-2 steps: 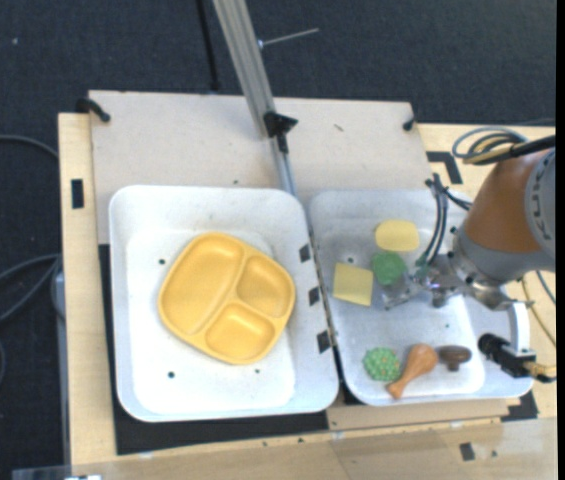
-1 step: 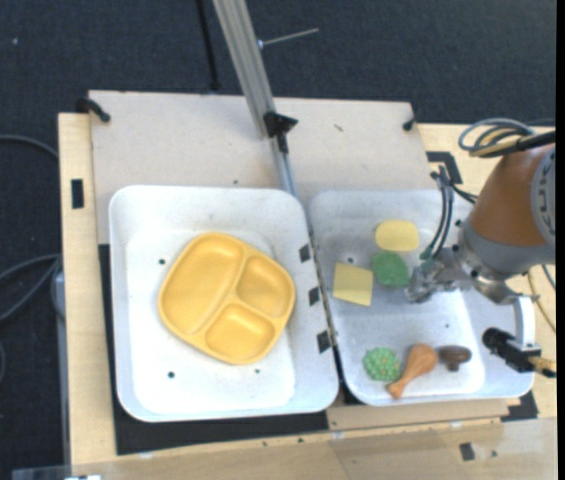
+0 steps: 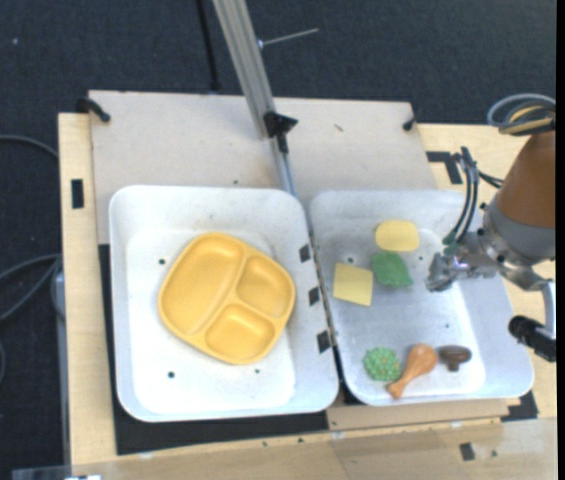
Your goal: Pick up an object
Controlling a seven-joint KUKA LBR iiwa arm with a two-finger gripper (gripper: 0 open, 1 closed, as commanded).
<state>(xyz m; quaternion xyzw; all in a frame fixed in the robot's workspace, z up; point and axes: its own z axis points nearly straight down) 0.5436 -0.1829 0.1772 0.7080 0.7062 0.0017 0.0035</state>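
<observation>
The right bin (image 3: 482, 363) holds several toy foods. A yellow lemon-like piece (image 3: 397, 235) lies at the back, with a dark green leafy piece (image 3: 392, 269) just in front of it. A pale yellow square slice (image 3: 353, 284) lies to their left. Near the front are a green broccoli piece (image 3: 381, 363), a tan drumstick (image 3: 412, 367) and a small brown piece (image 3: 454, 355). My gripper (image 3: 445, 271) hangs low over the right bin's middle right, just right of the dark green piece and apart from it. I see nothing between its fingers.
The left bin (image 3: 142, 218) holds a yellow divided plate (image 3: 226, 296). A slanted metal rail (image 3: 247, 53) rises from behind the bins' shared edge. The orange-banded arm (image 3: 529, 193) covers the right bin's far right corner.
</observation>
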